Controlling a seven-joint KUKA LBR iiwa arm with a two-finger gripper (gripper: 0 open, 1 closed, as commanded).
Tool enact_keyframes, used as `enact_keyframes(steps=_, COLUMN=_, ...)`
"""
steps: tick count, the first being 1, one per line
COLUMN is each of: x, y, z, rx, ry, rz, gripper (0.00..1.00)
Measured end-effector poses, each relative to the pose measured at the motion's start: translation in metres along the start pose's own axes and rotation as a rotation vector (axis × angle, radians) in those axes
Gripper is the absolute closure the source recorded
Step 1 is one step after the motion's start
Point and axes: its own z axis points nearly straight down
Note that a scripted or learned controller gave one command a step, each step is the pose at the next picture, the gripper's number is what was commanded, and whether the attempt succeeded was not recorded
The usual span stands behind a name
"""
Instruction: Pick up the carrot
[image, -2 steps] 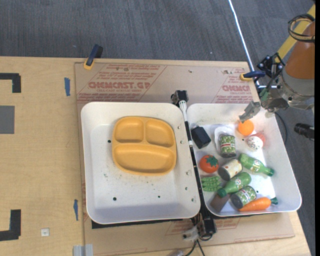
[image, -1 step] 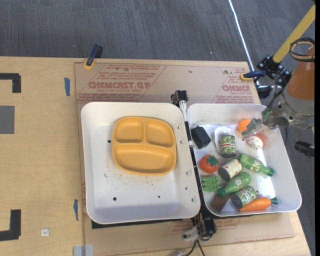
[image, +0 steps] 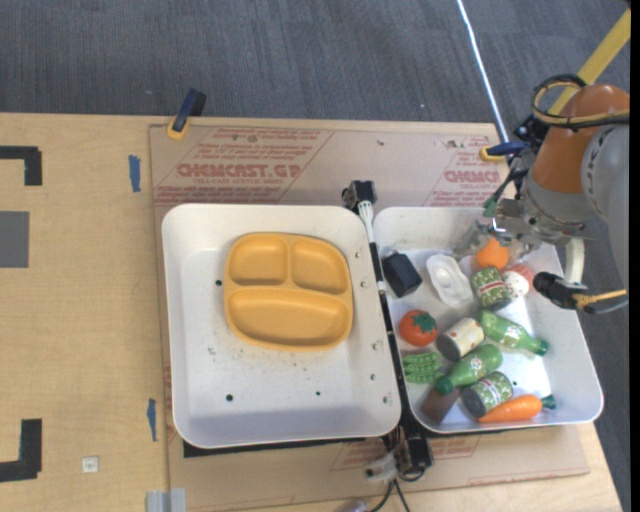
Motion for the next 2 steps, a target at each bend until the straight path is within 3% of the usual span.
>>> enact_keyframes(steps=1, x=-0.004, y=0.002, z=-0.013, rx=-0.009, ry=-0.009, rz=0.0, gripper=1.0)
enact_keyframes(steps=2, x=-0.011, y=-0.073, z=-0.114, rx=-0.002, ry=-0.009, rz=0.061, gripper=1.0)
